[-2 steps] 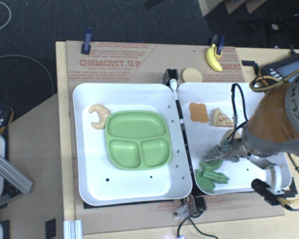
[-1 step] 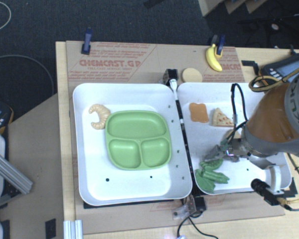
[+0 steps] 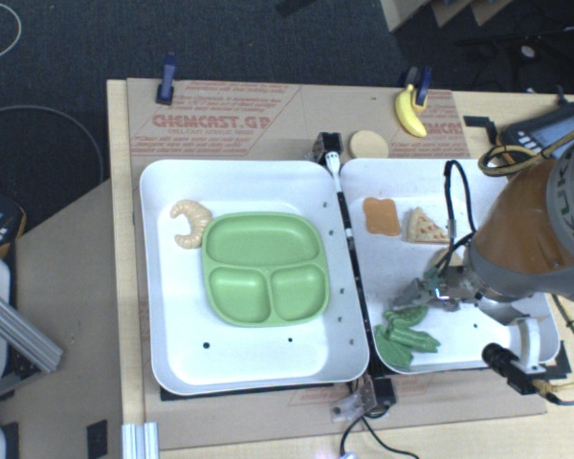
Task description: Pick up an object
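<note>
Low in the right bin, the gripper sits directly above the green pea pods, whose long axis runs left-right; its grip state cannot be told.

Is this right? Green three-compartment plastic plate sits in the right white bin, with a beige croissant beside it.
Not quite. The camera view shows the green three-compartment plastic plate in the left white bin, not the right one. The beige croissant does lie beside it, by its upper-left corner.
</note>
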Controlling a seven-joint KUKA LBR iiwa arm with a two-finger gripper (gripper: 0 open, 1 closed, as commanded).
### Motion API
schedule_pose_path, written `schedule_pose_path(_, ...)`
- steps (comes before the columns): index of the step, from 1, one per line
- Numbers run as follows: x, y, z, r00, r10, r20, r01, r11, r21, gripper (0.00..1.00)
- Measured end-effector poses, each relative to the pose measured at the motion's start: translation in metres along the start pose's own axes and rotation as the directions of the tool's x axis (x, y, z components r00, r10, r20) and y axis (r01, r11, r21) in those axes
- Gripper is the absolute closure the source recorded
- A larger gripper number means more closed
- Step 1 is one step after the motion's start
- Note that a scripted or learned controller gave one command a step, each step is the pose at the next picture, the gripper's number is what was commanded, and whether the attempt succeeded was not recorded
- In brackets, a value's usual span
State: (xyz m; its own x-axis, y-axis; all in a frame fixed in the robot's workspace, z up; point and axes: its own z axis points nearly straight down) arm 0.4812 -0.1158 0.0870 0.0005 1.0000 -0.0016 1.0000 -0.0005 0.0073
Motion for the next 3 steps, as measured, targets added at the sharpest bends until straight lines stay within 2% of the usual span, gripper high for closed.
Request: schedule_pose_path(3, 0.0046, 0.0, 0.0, 1.0, 0.001, 0.001, -0.001, 1.0, 0.0, 0.0)
